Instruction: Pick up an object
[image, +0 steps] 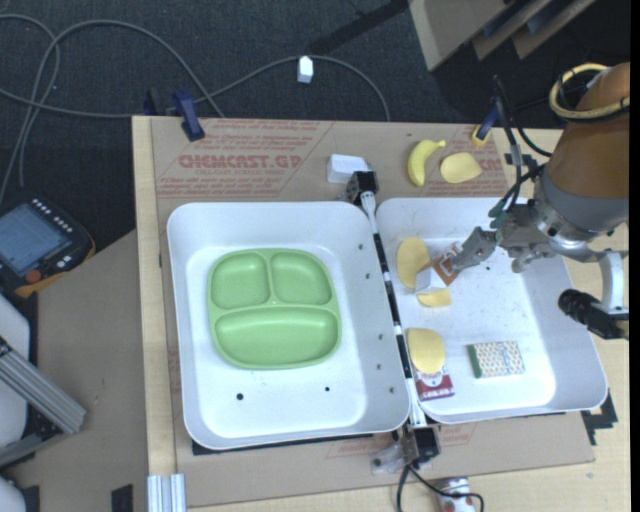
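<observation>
Right bin (560, 390), yellow chip (411, 260) lying flat near left wall, small yellow piece (434, 298) just below it, yellow lump (427, 348) touching red packet (433, 384) at front, green patterned sponge (496, 359) flat, mid-front

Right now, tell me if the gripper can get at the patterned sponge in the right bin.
Probably yes. The patterned sponge lies flat on the right bin floor with bare space around it, and nothing lies between it and the gripper, which hangs above and to its left.
</observation>
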